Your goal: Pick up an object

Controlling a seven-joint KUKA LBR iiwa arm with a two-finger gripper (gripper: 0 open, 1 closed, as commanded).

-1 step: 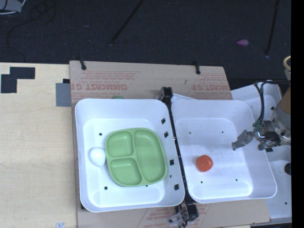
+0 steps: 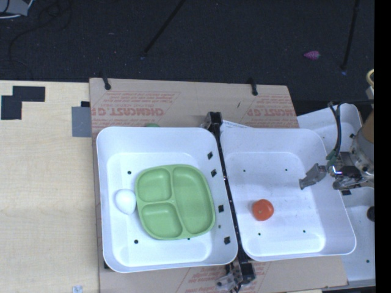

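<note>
A robotics lab. Two white bins (image 2: 269,145) sit clamped on cardboard (image 2: 183,105) over a wooden tabletop (image 2: 43,182). Cables (image 2: 165,17) trail across dark carpet (image 2: 244,29) behind.

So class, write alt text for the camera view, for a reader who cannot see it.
Seen from above, two shallow white bins sit side by side: the left bin holds a green divided plate with a white egg-shaped object touching its left edge, and the right bin holds a small orange ball. The robot's claw reaches in over the right bin's right side, apart from the ball.
</note>
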